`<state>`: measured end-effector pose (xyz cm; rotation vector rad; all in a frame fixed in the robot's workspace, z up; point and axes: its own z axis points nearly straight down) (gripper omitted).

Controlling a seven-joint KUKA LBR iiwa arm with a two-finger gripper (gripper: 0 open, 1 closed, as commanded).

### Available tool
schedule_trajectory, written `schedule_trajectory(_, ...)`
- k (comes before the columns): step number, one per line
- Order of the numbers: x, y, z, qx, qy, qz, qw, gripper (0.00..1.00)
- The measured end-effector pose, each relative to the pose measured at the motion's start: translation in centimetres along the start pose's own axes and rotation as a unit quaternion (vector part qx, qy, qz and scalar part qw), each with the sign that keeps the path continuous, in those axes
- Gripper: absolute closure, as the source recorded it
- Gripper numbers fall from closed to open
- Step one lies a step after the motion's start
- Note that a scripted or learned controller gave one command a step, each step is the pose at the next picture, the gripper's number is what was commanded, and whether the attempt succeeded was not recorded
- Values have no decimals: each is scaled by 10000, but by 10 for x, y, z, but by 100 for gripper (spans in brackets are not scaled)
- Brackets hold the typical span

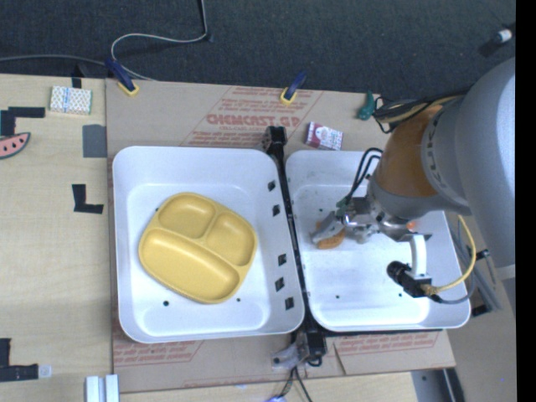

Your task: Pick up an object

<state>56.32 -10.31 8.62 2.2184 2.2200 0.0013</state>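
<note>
A small orange-brown object (330, 240) lies on the floor of the right white bin (368, 296), near its left side. My gripper (338, 228) is low in that bin, right at the object, its metal fingers reaching in from the right. The object sits at the fingertips, partly covered by them. The grey arm with its orange band (406, 153) comes down from the upper right.
A yellow divided plate (198, 245) lies in the left bin (142, 170). A black divider with clips (285, 224) runs between the bins. A small red-and-white packet (322, 136) rests on the cardboard behind the right bin. Cables (419, 279) hang by the wrist.
</note>
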Motion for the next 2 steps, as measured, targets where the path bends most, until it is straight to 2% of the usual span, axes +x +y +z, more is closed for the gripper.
schedule_trajectory(1,-1,0,-9,2,-4,1,10000,100)
schedule_trajectory(2,74,-39,-98,20,12,-8,10000,100)
